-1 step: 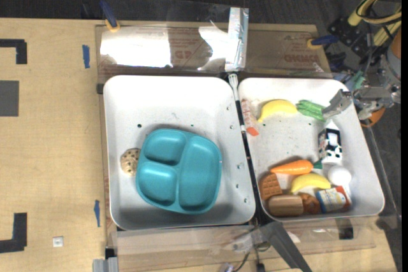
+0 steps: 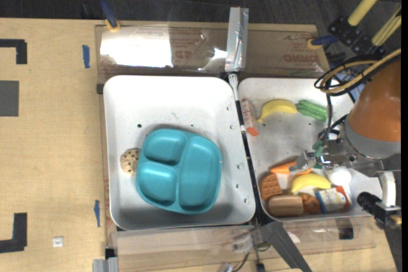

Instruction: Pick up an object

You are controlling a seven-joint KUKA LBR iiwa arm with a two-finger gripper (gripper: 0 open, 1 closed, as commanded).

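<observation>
In the right bin (image 2: 287,134), the gripper (image 2: 319,158) is positioned low over a cluster of toy food items at the near end. Finger state: cannot be determined, as the wrist hardware and cabling obscure the tips. No object is visibly held between the fingers.

The cluster directly below and beside the gripper comprises a yellow banana-shaped piece (image 2: 310,182), curved and glossy, lying on top of the other items; an orange carrot-shaped piece (image 2: 284,169) just left of it; a waffle-textured brown piece (image 2: 270,185) against the bin's left wall; a brown sausage-shaped piece (image 2: 285,204) at the near edge; and a small bottle with a blue-and-white label (image 2: 333,199) to the right of the sausage.

At the far end of the same bin, well apart from the gripper, a second yellow banana (image 2: 278,109) lies beside a green vegetable piece (image 2: 312,109).

The left bin (image 2: 127,99) holds a teal divided plate (image 2: 179,169) with three compartments. A speckled cookie (image 2: 130,161) touches the plate's left edge.
</observation>
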